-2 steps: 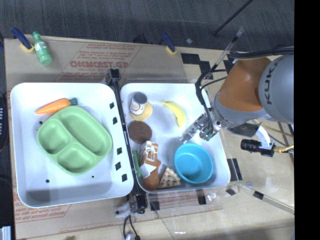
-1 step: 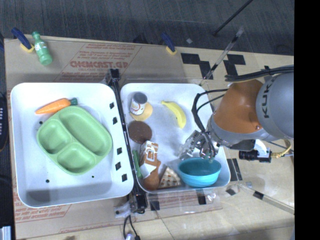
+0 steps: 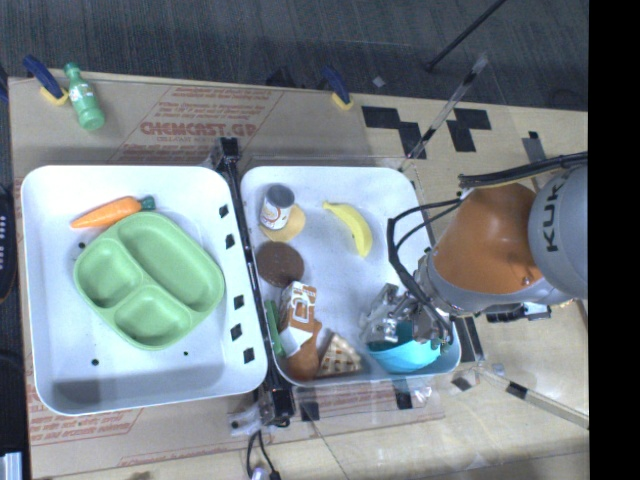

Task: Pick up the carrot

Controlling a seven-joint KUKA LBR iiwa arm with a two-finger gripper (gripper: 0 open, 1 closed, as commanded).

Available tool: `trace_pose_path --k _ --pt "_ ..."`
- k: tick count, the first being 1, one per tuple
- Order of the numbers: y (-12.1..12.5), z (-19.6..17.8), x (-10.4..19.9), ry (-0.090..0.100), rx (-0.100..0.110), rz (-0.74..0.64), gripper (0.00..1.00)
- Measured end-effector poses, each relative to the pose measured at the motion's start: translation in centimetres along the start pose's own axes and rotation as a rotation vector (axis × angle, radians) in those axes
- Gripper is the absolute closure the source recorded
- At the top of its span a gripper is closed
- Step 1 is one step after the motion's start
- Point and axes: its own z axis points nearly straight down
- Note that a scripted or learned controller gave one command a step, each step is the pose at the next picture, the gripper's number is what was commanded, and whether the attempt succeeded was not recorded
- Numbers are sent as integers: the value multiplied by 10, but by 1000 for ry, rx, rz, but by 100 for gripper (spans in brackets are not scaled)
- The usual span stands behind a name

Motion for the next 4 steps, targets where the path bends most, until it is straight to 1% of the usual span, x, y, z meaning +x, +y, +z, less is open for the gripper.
trace_pose_path --k 1,2,3,4 --pt "37 -9 10 -2 -2 -608 100" --pt "36 -8 10 -4 0 -603 0" --pt "84 1 -15 -4 -1 -408 0" --pt "24 -93 -58 -13 8 -372 0"
